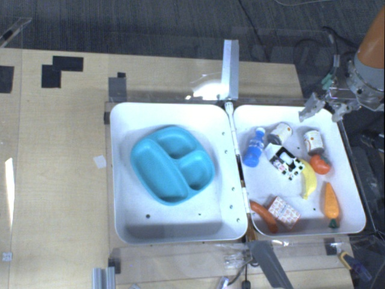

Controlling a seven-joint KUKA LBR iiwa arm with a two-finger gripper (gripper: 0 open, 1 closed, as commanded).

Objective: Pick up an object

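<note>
End effector [323,104] hovering at top-right rim of right white bin [356,212], fingers spread, nothing between. Curved yellow plastic banana [308,180] mid-bin, beside checkered black-white block [285,162]. Probably light, stiff, slick; best pinched across narrow middle.

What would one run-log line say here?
grey two-finger gripper: above right white bin's far rim | grasp: none | yellow plastic banana: in bin
</note>
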